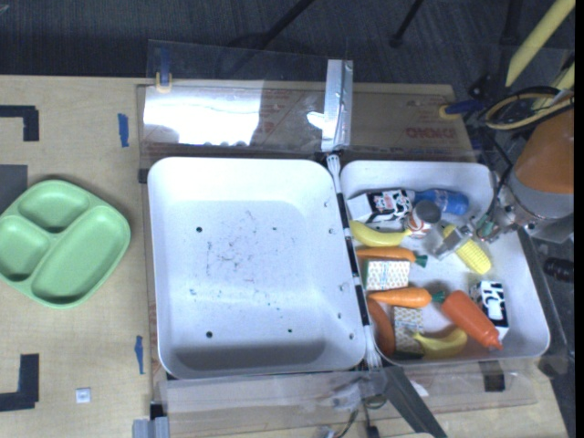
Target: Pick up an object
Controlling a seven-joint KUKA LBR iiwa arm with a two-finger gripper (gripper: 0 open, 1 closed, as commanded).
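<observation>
Objects for picking lie crowded in your right bin (538, 336): a banana (379, 236) at its 9 o'clock, a corn cob (473, 256) near centre, an orange carrot (472, 319) at 5 o'clock, a blue bottle (449, 203) at 12 o'clock. Your gripper (488, 228) hangs just beside the corn cob at its 1 o'clock; whether it pinches anything cannot be told. The left bin (246, 254) sits alongside.
</observation>
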